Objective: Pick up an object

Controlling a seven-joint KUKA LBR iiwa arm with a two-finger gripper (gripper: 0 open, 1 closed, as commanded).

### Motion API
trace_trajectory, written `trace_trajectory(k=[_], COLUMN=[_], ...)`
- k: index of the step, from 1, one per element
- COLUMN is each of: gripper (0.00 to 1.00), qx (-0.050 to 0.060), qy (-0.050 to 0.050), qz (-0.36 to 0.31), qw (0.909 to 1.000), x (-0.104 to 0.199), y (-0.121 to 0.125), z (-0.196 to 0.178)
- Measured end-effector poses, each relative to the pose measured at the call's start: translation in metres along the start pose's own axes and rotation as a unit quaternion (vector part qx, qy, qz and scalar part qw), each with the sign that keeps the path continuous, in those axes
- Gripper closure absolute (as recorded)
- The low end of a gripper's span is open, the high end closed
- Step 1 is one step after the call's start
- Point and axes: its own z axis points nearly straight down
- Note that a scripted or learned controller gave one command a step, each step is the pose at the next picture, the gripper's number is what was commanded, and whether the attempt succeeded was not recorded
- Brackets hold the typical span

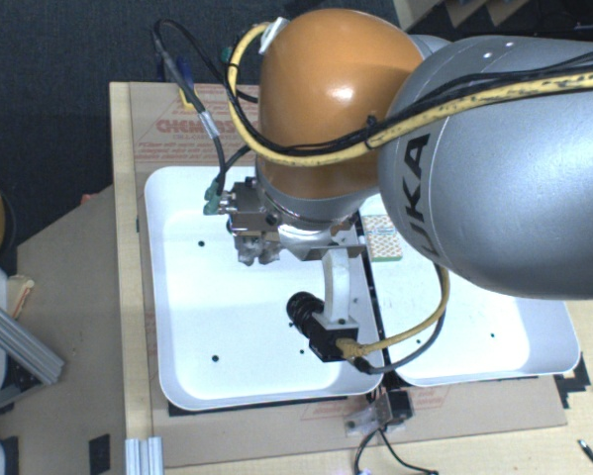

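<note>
Speckled pad (383, 237): the only loose thing we can find to pick. It is a small flat piece with a green and red pattern, and it lies in the right bin (534, 349), at that bin's left edge, just beside the wall it shares with the other bin. The arm covers part of it.
Contact: nothing grips the pad. It looks to lie flat on the bin floor, so we judge that the pick is not yet done.
Gripper (316, 250): it hangs under the wrist, over the right side of the left bin (177, 295), near the shared wall and near the pad. The wrist hides its working end from above, so we cannot tell if it is wide, narrow or holding something.
Left bin floor: white, with a few small dark dots on it. We cannot say if these are objects or only marks.
Arm (504, 166): it reaches in from the right, and its orange band (326, 77) covers the far edges of both bins.
Yellow cable (420, 327): it loops from the wrist down across the shared wall, near the front edge of the bins.
Progress: we judge the task to be at the approach step. What is left is to bring the gripper over the pad, lower it, close on it and lift it.
Risk: the pad is thin and close to the wall, so we think a grasp may slip.
</note>
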Motion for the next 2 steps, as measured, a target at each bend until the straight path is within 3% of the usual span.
trace_trajectory(k=[1, 2], gripper=[1.00, 1.00], qx=[-0.001, -0.001], qy=[-0.001, 0.000], qz=[0.004, 0.000], qw=[1.0000, 1.0000], x=[-0.091, -0.061], y=[0.001, 0.025], z=[-0.044, -0.049])
